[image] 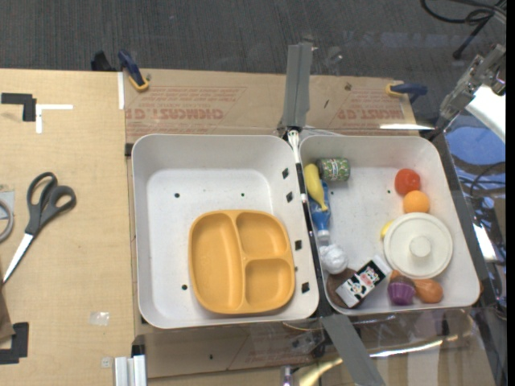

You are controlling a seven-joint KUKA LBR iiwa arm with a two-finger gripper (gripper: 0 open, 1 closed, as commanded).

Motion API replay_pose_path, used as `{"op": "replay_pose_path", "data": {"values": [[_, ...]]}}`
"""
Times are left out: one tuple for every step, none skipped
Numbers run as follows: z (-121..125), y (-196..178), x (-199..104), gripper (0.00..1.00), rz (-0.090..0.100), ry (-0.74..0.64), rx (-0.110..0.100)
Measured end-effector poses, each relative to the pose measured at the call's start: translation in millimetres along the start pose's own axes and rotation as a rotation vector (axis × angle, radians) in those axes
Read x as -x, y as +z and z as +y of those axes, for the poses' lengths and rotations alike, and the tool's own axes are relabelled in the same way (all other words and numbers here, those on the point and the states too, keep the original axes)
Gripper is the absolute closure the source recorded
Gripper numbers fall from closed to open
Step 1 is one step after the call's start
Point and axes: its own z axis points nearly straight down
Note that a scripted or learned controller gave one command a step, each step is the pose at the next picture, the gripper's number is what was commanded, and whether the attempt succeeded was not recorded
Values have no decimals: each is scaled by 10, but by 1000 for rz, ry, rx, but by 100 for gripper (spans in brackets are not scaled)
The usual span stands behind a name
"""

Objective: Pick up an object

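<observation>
Honestly, nothing is picked out for me, so I'm judging candidates in the right bin (447,185), where the small things lie. The orange ball (416,202) and the red ball (406,179) just behind it sit touching near the far right wall. Both look like light, hard toy fruit, smooth and round, likely to squirt out unless pinched across the middle. The green can (334,169) lies on its side near the far left corner. It looks stiff and light, and I'd grip it across its curved body, though it may roll. The yellow banana (312,185) hugs the left wall, awkward to get around. The black-and-white carton (362,282) near the front, with flat faces, looks like the most forgiving hold. The white lidded bowl (418,246) seems too wide to span.

The gripper (476,77) hangs beyond the bin's far right corner, well apart from everything. From this angle I cannot tell whether it is spread or closed, and nothing is visibly in it.

The left bin (153,215) carries a yellow divided plate (241,260). Both bins are smooth white plastic with shallow walls, resting on cardboard (201,107) over a wooden bench (64,296), where scissors (40,207) lie at the left. Dark carpet and loose cables lie behind.
</observation>
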Motion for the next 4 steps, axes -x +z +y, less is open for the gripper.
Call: {"op": "replay_pose_path", "data": {"values": [[-331,-281,399,100,0,10,0],[-408,-195,297,100,1,-558,2],[-371,-342,342,100,-1,-1000,3],[-404,-625,293,100,-3,-1381,4]]}}
